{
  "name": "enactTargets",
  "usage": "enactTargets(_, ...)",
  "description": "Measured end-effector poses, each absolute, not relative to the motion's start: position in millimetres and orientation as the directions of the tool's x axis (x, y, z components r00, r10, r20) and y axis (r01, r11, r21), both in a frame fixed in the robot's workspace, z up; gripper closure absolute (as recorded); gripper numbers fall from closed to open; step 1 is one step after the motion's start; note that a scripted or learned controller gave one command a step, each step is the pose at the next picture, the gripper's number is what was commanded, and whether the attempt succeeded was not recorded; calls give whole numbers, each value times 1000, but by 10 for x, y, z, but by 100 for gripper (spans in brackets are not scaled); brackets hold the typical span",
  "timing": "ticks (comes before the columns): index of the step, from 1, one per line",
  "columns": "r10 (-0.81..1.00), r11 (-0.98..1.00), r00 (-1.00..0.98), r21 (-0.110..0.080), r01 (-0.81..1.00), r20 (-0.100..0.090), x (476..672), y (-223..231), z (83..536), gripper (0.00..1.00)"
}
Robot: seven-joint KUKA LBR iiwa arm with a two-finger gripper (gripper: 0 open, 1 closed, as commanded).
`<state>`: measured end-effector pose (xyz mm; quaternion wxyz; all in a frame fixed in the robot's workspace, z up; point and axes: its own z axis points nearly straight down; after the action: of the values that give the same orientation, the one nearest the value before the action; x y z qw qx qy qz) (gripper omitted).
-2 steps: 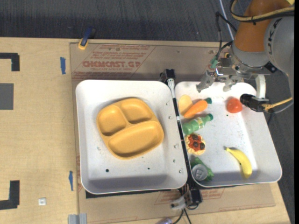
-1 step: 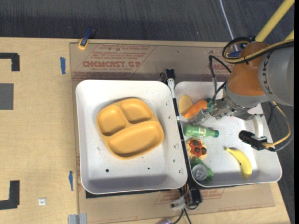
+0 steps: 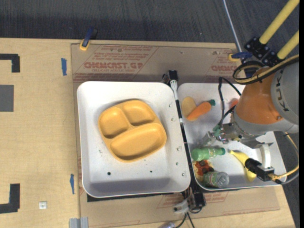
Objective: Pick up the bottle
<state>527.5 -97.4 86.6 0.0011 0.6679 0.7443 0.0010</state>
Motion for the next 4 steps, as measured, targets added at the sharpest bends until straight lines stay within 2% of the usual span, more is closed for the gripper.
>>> enactTargets(1,994,106,-106,10,994,-4,5294,-984,976,100)
enactTargets(2,857,516,-516,6,857,-5,6037,-1040,874,100)
enactTargets(3,857,516,-516,4,857,-4,6030,-1039,866,0)
enactTargets(4,991,135,-135,4,991,0,5857,-987,865,0)
